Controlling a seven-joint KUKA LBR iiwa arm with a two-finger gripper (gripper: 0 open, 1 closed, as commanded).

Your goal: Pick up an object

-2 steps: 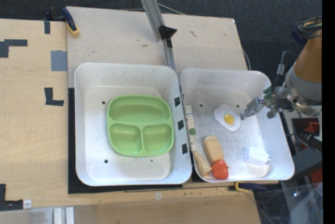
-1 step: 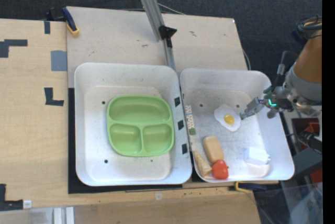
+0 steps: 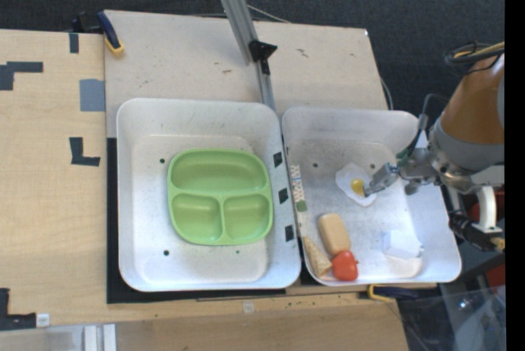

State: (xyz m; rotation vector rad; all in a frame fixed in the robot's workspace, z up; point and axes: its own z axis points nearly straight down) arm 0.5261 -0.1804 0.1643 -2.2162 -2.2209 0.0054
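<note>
A green plate [image 3: 220, 196] sits in the left bin [image 3: 131, 177]. In the right bin [image 3: 426, 255], the hand [image 3: 376, 184] hangs low beside the egg toy [image 3: 353, 181]. I cannot tell its finger state. Next, it must grab.

green divided plate [image 3: 220, 196] in left bin [image 3: 131, 177], fried egg [image 3: 353, 181] beside jaws [image 3: 376, 186]

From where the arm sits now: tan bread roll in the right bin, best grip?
Probably across the bread roll's short width at mid-length, coming straight down. It lies flat and oblong; the tomato crowds its near end, so stay clear of that end.
</note>
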